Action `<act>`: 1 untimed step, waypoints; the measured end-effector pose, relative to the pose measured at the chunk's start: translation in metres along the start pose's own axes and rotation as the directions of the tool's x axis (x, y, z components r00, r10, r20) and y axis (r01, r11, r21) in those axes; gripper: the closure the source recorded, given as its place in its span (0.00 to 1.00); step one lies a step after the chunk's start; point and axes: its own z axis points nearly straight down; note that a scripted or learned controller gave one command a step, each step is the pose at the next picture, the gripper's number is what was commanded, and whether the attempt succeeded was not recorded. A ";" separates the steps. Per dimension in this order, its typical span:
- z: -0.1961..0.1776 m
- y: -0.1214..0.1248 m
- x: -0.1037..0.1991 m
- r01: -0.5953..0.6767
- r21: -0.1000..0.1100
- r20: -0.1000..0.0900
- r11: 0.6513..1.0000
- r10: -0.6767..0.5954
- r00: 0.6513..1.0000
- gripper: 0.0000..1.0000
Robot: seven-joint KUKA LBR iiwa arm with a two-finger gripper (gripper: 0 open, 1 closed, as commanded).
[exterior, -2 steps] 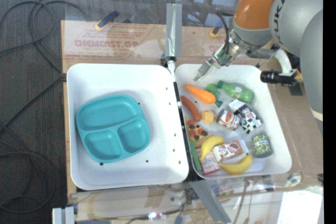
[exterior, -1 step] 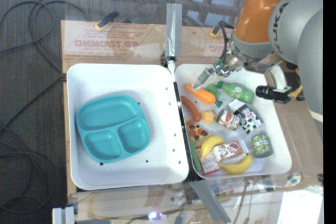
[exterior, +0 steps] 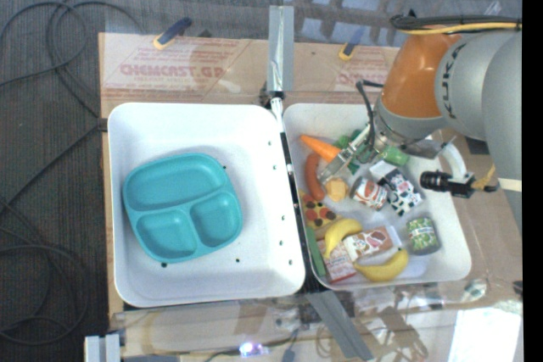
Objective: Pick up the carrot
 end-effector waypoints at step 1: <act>-0.007 0.001 0.000 -0.002 -0.003 -0.004 1.000 0.002 1.000 1.00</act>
